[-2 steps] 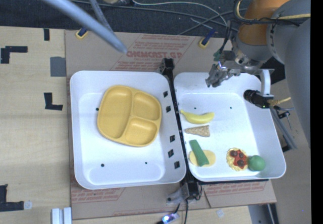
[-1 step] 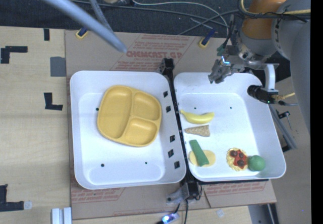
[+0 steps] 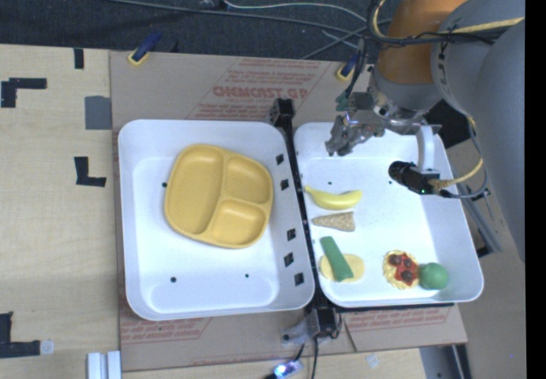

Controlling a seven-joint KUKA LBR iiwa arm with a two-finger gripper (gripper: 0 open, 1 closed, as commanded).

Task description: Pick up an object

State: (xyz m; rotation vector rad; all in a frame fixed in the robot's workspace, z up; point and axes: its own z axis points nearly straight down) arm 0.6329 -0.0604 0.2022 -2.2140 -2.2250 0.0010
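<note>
The task looks not yet begun: the gripper (image 3: 341, 143) hangs over the right bin (image 3: 444, 224), whether open or closed one cannot tell, while the banana (image 3: 333, 196) lies untouched below it.

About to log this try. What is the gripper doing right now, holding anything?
Gripper: over the right bin's back left corner, above the banana; nothing seen in it, open or shut cannot be told.
</note>
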